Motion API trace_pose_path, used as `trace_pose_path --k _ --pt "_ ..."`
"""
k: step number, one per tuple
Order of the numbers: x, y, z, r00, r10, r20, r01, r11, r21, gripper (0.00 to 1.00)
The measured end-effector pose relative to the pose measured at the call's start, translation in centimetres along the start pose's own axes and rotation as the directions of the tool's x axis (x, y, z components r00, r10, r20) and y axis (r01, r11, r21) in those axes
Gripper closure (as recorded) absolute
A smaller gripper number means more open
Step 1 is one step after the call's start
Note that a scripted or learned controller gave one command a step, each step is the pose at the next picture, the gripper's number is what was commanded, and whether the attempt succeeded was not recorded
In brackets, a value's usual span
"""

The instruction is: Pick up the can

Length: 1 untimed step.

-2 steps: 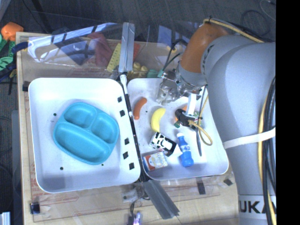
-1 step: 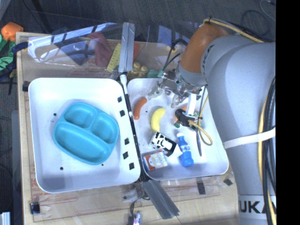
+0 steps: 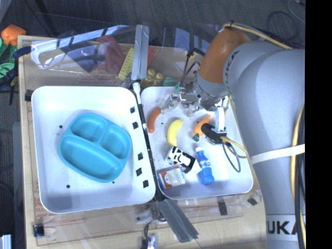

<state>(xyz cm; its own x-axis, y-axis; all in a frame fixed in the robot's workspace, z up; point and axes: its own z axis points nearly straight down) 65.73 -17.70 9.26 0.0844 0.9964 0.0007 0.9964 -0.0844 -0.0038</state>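
The can (image 3: 172,178), with a red and white label, lies on its side at the front edge of the right bin (image 3: 236,183). My gripper (image 3: 185,98) hangs over the far end of that bin, well behind the can and apart from it. The grey arm with its orange band (image 3: 218,56) reaches in from the right and covers the bin's far right corner. Nothing shows between the gripper and the can except other items on the bin floor.
In the right bin lie a sausage (image 3: 153,119), a yellow fruit (image 3: 174,132), a carrot (image 3: 201,126), a black-and-white block (image 3: 180,158) and a blue bottle (image 3: 204,167) close to the can. The left bin (image 3: 46,191) holds a blue divided tray (image 3: 96,146).
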Motion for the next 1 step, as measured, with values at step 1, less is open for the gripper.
trace_pose_path --k 1 --pt "-0.62 0.06 0.00 0.954 -0.299 0.000 0.299 0.954 0.001 0.00"
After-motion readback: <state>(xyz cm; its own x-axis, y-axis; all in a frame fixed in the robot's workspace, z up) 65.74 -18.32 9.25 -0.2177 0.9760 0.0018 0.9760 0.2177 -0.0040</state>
